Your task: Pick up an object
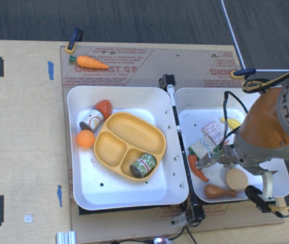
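- The gripper [210, 159] is hanging low in the right bin [195, 113]; whether its fingers are apart or together cannot be told.
- A red pepper [197, 169] is lying just left of it, near the bin's left wall.
- A beige egg-shaped object [236, 179] and a brown pear-shaped object [218, 190] are sitting nearer.
- A checkered packet [202, 146] is lying just beyond the gripper.
- In the left bin [78, 136], a yellow divided plate [129, 133] is holding a green can [143, 165].
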Motion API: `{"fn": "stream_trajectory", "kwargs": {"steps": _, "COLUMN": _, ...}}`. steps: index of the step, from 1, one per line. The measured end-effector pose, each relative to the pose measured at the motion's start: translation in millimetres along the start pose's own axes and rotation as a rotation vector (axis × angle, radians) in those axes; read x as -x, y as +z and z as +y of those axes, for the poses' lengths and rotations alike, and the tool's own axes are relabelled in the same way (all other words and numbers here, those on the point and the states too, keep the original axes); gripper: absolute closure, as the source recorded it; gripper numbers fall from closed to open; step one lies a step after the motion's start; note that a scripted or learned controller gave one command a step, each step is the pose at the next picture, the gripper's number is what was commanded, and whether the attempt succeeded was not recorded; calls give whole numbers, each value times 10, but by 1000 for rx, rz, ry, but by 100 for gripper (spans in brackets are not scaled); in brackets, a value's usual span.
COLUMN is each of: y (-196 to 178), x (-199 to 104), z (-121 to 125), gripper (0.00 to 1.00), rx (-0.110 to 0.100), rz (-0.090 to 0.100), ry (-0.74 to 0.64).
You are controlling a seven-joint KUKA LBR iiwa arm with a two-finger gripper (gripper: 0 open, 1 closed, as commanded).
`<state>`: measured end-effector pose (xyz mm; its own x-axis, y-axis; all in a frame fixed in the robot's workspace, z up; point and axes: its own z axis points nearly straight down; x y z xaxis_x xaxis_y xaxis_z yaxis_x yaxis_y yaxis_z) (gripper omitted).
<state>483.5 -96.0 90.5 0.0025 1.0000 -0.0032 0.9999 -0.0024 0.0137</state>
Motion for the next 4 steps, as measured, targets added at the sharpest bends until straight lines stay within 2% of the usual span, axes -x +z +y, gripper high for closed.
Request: {"fn": "stream_trajectory", "kwargs": {"steps": 4, "y": 1, "x": -7, "z": -2, "gripper": 0, "rx": 1, "rz": -1, "ry": 1}}
